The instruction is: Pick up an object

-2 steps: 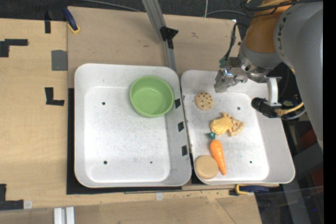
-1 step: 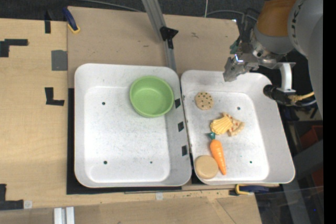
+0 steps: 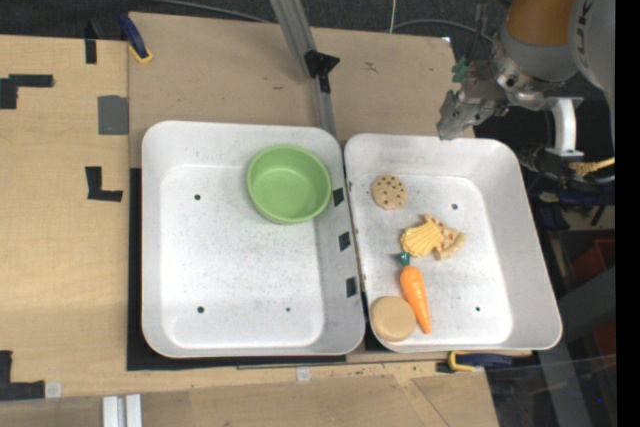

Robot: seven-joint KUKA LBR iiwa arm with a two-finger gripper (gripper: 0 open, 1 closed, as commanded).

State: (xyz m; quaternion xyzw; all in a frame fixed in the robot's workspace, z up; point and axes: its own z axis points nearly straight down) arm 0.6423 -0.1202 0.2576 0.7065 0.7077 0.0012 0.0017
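End effector (image 3: 452,118) hangs over the right bin's (image 3: 520,215) far rim, grip state can't tell; prob. staged above the items. Pick candidates in right bin: cookie (image 3: 388,191), carrot (image 3: 415,298), chips (image 3: 430,238), tan disc (image 3: 393,319). Green bowl (image 3: 289,183) in left bin (image 3: 180,245).

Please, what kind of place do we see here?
Probably a robot test bench in a lab, not a kitchen. Two white bins hold toy food such as a carrot and a cookie, and the arm's hand hangs above, with cables behind.
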